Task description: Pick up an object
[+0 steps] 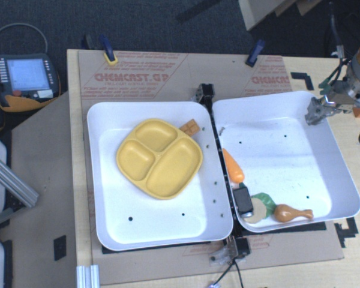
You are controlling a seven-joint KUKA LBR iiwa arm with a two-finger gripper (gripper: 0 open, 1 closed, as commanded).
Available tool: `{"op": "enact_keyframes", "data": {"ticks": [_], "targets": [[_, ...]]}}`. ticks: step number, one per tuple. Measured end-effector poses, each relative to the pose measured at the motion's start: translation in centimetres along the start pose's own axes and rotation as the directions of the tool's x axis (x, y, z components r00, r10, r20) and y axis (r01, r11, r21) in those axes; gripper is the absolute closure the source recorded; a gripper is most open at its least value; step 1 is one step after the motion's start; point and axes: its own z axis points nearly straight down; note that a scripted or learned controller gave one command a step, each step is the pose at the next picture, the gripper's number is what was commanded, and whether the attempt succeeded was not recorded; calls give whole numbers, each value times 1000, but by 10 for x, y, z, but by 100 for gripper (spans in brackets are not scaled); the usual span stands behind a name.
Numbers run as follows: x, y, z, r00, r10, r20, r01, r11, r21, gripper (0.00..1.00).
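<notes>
Nearest the camera, along the front edge of the right bin (324, 161), a small cluster of things lies together: a brown toy drumstick (291, 212) pointing right, a green piece (265, 200) just behind it, a pale round disc (256, 213) touching both, and a black rectangular block (243, 199) against the bin's left wall. Just behind the block, an orange carrot (233, 166) lies along that same wall, its tip pointing away from the camera. In the left bin (102, 179), a yellow divided plate (159, 158) with three compartments sits toward the back, and a small brown block (189, 127) touches its far right rim, close to the wall between the bins. Farther back, at the right bin's far right corner, the gripper (318, 108) hangs over the rim, well apart from every object; it is too small and blurred to tell whether its fingers are apart or together, and nothing can be seen between them. Both bins rest on a brown board (168, 77) with red printing.
</notes>
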Motion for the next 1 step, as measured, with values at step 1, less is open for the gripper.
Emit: {"op": "enact_keyframes", "data": {"ticks": [1], "targets": [[0, 1, -17, 1000, 0, -2, 0, 1000, 5, 100]]}}
